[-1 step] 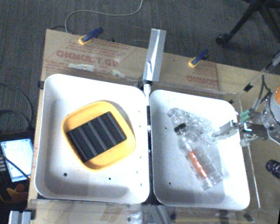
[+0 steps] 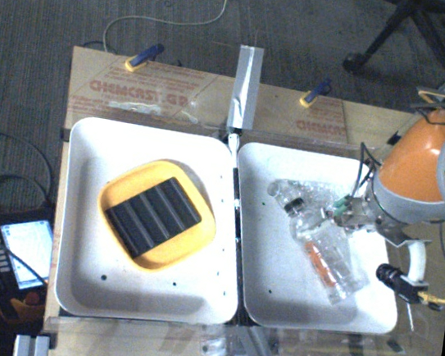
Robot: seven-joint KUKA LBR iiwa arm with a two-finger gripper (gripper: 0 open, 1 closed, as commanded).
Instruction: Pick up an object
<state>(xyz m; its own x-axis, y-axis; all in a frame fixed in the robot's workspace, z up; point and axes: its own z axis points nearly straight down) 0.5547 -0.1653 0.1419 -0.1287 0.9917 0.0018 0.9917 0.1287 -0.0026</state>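
A yellow tray-like object with a black ribbed insert (image 2: pixel 158 213) lies in the left white bin (image 2: pixel 95 146). Clear plastic items lie in the right bin (image 2: pixel 256 286): a crumpled transparent piece (image 2: pixel 298 195) at the back, and a clear packet with an orange part inside (image 2: pixel 328 263) running toward the front right. My gripper (image 2: pixel 344 213) hangs low over the right bin between these clear items, at the end of the grey arm with its orange band (image 2: pixel 423 166). The wrist hides what is under it.
A metal post (image 2: pixel 245 85) rises behind the seam between the bins. Two blue-and-yellow clamps (image 2: pixel 144 56) (image 2: pixel 316 91) hold the cardboard backboard. A black cable plug (image 2: pixel 394 278) hangs over the right bin's right rim. A tablet (image 2: pixel 24 249) lies on the floor at left.
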